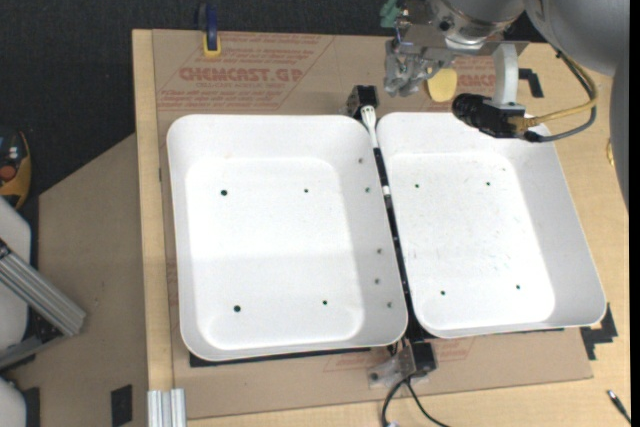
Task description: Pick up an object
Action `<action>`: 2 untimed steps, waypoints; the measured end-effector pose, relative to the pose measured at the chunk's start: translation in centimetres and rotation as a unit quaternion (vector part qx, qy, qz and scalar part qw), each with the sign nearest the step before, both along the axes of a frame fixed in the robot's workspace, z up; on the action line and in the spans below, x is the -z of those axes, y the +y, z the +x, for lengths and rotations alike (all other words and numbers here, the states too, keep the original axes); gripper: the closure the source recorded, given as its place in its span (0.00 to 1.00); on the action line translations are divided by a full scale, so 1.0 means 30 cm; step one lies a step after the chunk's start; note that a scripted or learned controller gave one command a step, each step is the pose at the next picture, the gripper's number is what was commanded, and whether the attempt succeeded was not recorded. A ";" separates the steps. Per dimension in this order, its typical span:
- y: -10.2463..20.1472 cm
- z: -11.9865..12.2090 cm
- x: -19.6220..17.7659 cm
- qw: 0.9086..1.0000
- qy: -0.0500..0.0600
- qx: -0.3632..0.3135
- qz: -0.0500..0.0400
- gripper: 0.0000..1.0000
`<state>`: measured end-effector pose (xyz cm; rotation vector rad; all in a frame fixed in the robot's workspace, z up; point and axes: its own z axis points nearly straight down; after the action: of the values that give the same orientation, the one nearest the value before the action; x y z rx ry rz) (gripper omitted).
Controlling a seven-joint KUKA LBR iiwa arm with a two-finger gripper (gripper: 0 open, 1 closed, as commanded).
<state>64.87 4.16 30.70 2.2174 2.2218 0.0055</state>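
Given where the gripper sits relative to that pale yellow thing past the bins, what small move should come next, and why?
Probably a short shift toward the pale yellow object, then down: the gripper hangs beside it, beyond the right bin's far rim, not over it.

Fixed overhead camera, slanted down over both bins (270, 130).

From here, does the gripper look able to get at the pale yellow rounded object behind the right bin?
Probably yes: the gripper hangs just left of the pale yellow rounded object, outside the right white bin, with nothing visible between them.
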 end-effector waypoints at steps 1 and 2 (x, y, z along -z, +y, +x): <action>-0.411 -0.089 -0.121 1.000 -0.001 0.006 -0.002 1.00; -0.226 -0.007 0.141 1.000 0.006 -0.001 0.001 1.00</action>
<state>64.65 -2.60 26.47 2.2211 2.2317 -0.0060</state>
